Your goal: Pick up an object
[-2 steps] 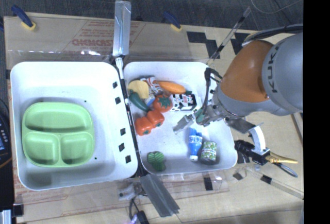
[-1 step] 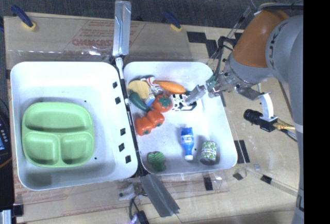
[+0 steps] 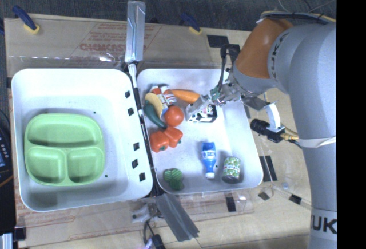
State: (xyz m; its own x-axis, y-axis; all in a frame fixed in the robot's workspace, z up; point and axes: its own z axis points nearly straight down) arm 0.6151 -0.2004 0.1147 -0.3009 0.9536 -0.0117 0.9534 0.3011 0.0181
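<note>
Objects in the right bin [image 3: 246,145] number about eight; whether the hand [image 3: 201,109] grips is unclear.

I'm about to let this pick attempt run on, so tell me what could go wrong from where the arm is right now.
1. The pincer sits low in the right bin, next to a tight heap: tomato, carrot, red pepper. It may nudge them rather than grasp one.
2. The heap lies against the bin's left wall, so a pushed item could wedge there.
3. The blue-and-white bottle and the small can lie apart and look like easier targets.
</note>
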